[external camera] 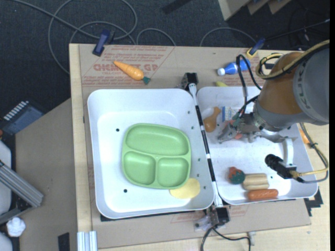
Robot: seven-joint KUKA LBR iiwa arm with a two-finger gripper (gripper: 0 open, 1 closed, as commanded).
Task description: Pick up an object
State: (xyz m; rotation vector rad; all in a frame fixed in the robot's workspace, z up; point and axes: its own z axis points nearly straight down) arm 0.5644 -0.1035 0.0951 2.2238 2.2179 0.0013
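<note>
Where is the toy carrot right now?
The toy carrot lies on the brown board outside the bins, toward the top left of the camera view, just above the left bin that holds the green plate.

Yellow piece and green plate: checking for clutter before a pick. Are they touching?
Touching. The camera view shows the yellow piece overlapping the lower right rim of the green plate, no white bin floor between them.
</note>
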